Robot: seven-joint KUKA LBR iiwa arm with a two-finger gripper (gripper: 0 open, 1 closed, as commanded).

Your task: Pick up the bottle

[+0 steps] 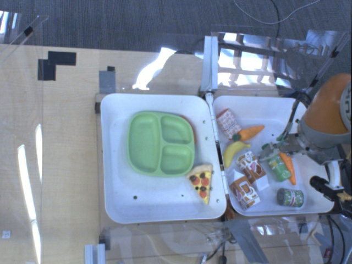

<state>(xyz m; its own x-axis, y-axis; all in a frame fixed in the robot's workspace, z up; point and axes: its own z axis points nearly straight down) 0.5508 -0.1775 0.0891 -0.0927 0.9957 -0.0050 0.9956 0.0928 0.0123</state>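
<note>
The green bottle (279, 169) lies tilted, long axis upper-left to lower-right; end effector (273, 149) state unclear.

One fixed camera looks down at a slant from above the bench (55, 147), taking in both bins (110, 164).

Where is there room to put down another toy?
The left bin has bare white floor left of the green plate, and below it, left of the pizza slice. The right bin is crowded: boxes, banana, carrot, green bottle and can, with the tool there too. Only its top strip is bare.
</note>
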